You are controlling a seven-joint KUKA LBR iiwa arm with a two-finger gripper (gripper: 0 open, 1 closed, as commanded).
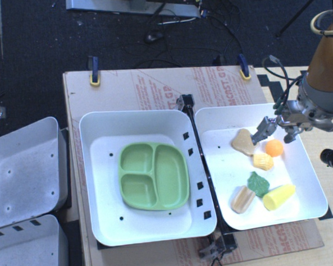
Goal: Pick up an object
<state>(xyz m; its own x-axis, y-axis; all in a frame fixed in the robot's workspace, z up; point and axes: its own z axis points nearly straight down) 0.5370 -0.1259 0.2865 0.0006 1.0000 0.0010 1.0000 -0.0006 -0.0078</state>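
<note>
The right bin (306, 205) holds several toy foods: a tan flat piece (243, 142), an orange ball (274, 148), a yellow corn piece (263, 162), a green broccoli (258, 183), a tan roll (242, 199) and a yellow block (279, 196). My gripper (275, 133) hovers over the bin's upper right part, just above the orange ball and beside the tan flat piece. Its fingers are spread open, one dark fingertip (261, 133) near the tan piece, with nothing held between them.
A green divided plate (154, 176) lies in the left bin (95, 162). A black divider (201, 172) runs between the bins. Two more white trays (22, 166) sit off the bench at the left. Cables hang by the arm at the right.
</note>
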